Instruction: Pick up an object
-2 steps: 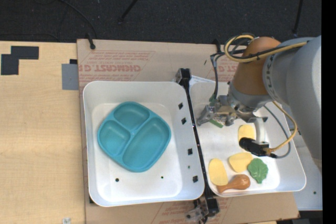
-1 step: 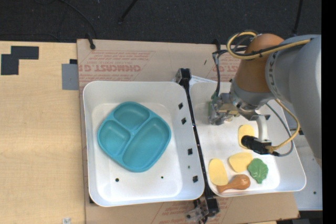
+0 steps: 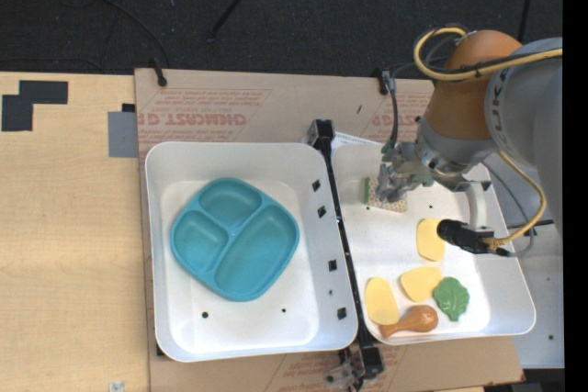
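Note:
My gripper (image 3: 392, 191) hangs low in the far left part of the right bin (image 3: 514, 312), right over a small sponge-like block with a green side (image 3: 381, 198). The block lies at the fingertips; whether it is gripped is unclear. Nearer the front of that bin lie three yellow pieces: one (image 3: 429, 239) at mid-right, one (image 3: 420, 282) below it, and one (image 3: 381, 298) at the front left. A green leafy toy (image 3: 451, 297) and a brown drumstick-shaped toy (image 3: 411, 321) rest by the front edge.
The left bin (image 3: 165, 197) holds a teal divided plate (image 3: 236, 237). A black divider (image 3: 333, 234) runs between the bins. The arm's grey body and orange band (image 3: 478, 96) loom over the right bin's far right corner, with cables (image 3: 478, 239) trailing over the bin.

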You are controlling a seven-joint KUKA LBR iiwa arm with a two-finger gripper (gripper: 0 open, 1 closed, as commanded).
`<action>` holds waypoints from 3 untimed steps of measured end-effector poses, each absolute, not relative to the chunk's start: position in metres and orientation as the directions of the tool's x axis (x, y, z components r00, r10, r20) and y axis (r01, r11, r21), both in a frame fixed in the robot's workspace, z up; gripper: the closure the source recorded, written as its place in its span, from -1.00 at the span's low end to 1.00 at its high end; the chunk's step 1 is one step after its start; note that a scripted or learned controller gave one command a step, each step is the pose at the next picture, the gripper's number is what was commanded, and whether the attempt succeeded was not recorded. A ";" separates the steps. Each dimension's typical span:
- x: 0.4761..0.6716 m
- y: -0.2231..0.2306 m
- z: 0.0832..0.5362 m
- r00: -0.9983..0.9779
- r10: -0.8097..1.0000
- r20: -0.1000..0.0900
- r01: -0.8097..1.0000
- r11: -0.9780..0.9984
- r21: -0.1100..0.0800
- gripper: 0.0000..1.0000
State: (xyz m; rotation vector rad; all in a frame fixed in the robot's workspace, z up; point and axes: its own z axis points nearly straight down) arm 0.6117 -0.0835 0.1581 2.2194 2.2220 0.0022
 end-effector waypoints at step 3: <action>0.586 -0.042 0.228 -0.003 1.000 0.002 1.000 0.003 -0.006 1.00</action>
